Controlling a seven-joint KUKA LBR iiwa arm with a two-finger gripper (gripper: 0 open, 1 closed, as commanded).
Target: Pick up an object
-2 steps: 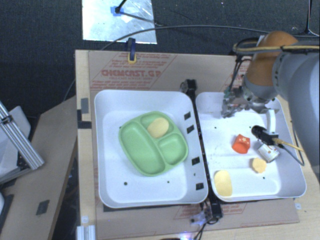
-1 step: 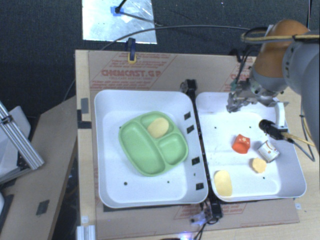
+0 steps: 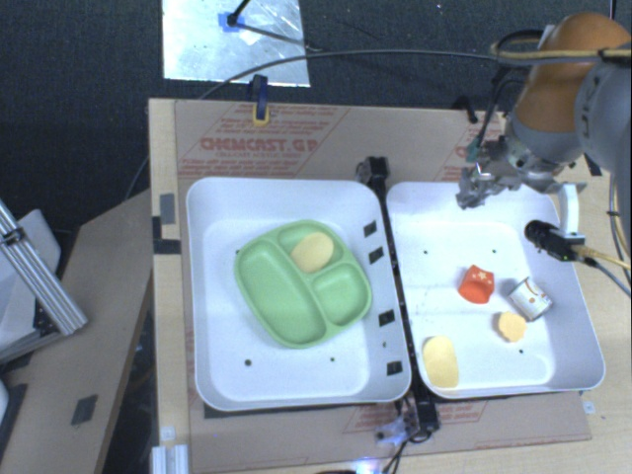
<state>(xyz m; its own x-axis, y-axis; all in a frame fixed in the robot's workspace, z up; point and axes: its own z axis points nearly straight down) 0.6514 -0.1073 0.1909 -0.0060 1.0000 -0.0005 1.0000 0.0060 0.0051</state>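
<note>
In the right bin (image 3: 553, 363) lie a small red object (image 3: 476, 283), a white cylinder with a dark band (image 3: 529, 298), a small orange-yellow piece (image 3: 512, 327) and a pale yellow oval (image 3: 440, 360). My gripper (image 3: 475, 192) hangs over the far left part of the right bin, well behind the red object and apart from all of them. Nothing shows between its fingers. In the left bin (image 3: 222, 363) sits a green divided plate (image 3: 296, 284) with a yellow piece (image 3: 313, 252) in its upper compartment.
Black clips (image 3: 376, 171) run along the seam between the two bins. A cable arcs over the bench's far side to the arm. A blue and yellow clamp (image 3: 260, 98) sits at the cardboard's far edge, with a shiny sheet (image 3: 235, 28) behind it.
</note>
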